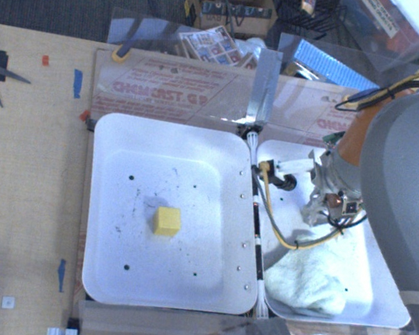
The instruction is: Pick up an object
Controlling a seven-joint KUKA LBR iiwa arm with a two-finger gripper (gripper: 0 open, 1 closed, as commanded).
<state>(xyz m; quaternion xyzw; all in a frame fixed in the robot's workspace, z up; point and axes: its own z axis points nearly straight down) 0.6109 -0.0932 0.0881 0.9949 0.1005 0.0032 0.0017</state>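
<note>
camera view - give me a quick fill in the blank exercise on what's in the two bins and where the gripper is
1. The yellow block lies in the ____ bin of the camera view.
2. The crumpled cloth in the right bin is ____ in colour.
3. The gripper is over the ____ bin, above the cloth.
4. The left bin holds ____ object.

Missing words: left; white; right; one
</note>
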